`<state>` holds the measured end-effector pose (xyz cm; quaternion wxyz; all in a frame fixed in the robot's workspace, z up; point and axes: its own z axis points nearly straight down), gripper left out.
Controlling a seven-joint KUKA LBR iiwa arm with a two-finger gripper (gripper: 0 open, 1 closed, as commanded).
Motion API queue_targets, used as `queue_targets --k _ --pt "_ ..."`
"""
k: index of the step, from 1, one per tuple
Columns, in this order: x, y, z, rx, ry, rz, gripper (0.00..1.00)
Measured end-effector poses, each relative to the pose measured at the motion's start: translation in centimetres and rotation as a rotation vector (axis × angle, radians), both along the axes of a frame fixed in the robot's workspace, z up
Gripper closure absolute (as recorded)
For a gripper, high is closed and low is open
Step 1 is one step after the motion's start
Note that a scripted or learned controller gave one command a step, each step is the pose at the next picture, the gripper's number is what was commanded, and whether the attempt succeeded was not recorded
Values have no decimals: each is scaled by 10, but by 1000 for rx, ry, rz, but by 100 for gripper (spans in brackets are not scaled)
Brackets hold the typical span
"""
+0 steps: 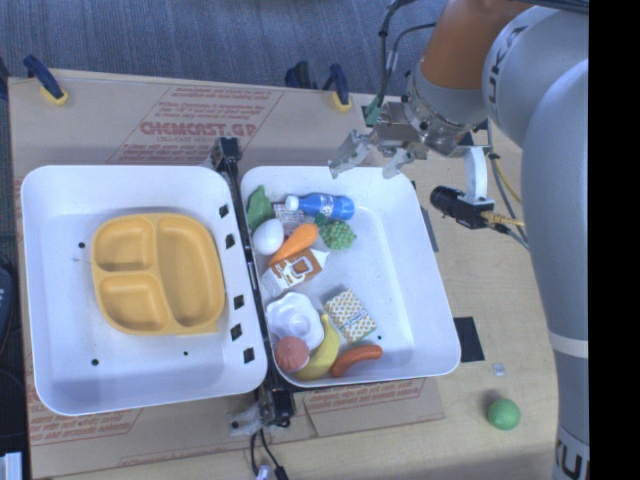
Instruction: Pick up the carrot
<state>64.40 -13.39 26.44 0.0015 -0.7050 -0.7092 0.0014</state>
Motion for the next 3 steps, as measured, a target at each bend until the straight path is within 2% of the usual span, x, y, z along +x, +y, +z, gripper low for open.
queue_targets --k 1,2,3 --pt "-32 31 -116 0 2 93 0" --pt "-53 37 -173 1 0 185 0" --pt "-52 37 -163 0 1 189 100"
